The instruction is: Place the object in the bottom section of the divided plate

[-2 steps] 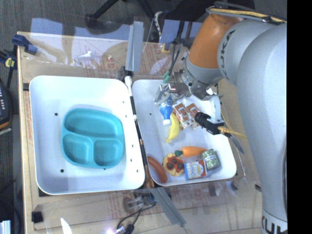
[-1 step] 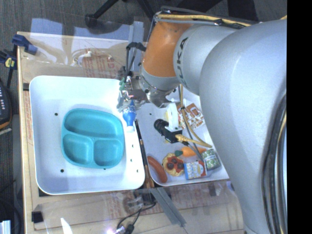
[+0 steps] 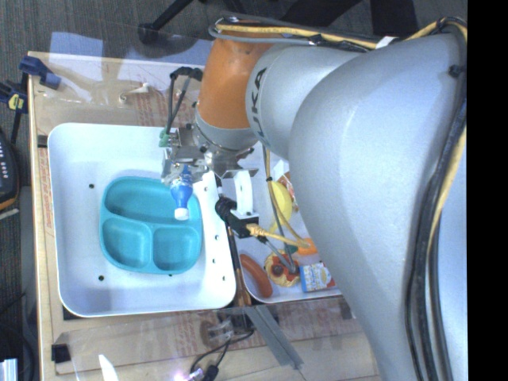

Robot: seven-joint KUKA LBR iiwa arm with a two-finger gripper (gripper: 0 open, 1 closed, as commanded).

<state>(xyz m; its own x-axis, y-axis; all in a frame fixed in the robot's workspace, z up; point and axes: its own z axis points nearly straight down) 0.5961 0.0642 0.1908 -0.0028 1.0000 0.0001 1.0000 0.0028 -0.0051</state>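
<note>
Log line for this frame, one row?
gripper: shut on blue bottle | position: above plate, large section, near rim | bin: left bin | placed: not yet

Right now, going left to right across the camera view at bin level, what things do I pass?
In order: left bin's left wall → blue divided plate → red sausage → small printed box. The tool and the blue bottle under it overlap the plate, so I left them out.

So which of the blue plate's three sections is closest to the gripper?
The large section along the upper side of the plate; the gripper, holding a blue object, hangs over its right end. The two smaller sections lie side by side below.
</note>
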